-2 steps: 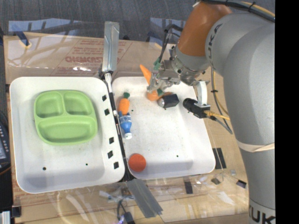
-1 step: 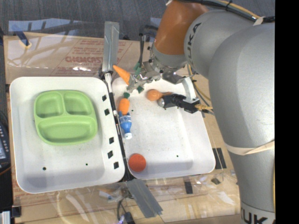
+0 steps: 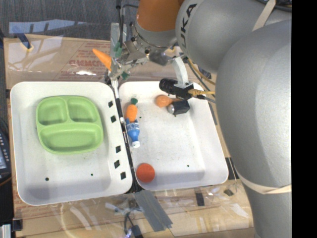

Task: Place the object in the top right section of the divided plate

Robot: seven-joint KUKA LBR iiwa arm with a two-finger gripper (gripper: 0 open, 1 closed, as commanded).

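Plainly, "KUKA" lettering on grey arm (image 3: pixel 208 19).

- the divided plate (image 3: pixel 69 124) is light green
- both bins (image 3: pixel 29 148) are white, speckled with small dark dots
- the ball (image 3: pixel 145 172) is red-orange
- the carrot (image 3: pixel 131 112) is orange with a green tip
- the small bottle (image 3: pixel 133 133) is blue with a white cap
- the egg (image 3: pixel 162 101) is tan-orange
- the arm (image 3: pixel 237 58) is grey with an orange band
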